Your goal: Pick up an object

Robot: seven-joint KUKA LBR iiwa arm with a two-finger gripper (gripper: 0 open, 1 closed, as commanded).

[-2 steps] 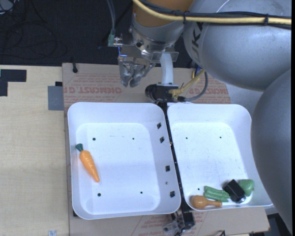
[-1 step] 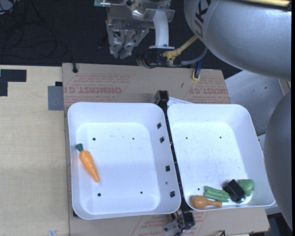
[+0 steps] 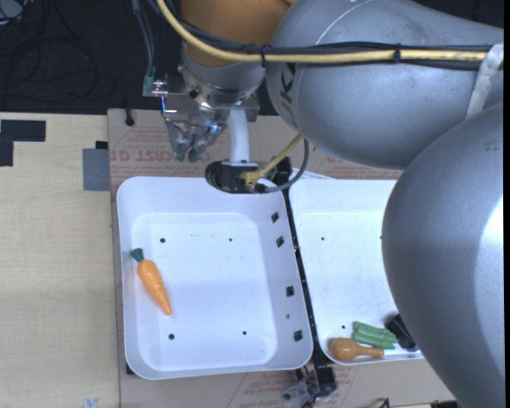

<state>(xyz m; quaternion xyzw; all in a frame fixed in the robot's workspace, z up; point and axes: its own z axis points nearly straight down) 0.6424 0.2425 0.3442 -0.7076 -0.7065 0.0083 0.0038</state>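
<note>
Above the left bin's [image 3: 127, 228] far rim, hand [image 3: 189, 150] hovering, finger state impossible to tell, orange carrot [image 3: 154, 285] lying inside near the left wall.

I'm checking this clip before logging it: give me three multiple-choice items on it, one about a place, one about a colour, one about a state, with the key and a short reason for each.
1. Where does the carrot lie?
A. In the left bin, near its left wall
B. In the right bin, at its near edge
C. On the bench outside both bins

2. What colour is the bean pod in the right bin?
A. Red
B. Green
C. Blue

3. What is the gripper doing with the carrot?
A. Holding it above the right bin
B. Pressing it into the left bin's floor
C. Nothing; it is far from the carrot

Key: 1 A, the carrot rests on the floor of the left bin close to the left wall. 2 B, the bean pod is green, next to a tan pear-shaped toy in the right bin. 3 C, the gripper hangs beyond the bins' far edge while the carrot lies in the bin.
</note>
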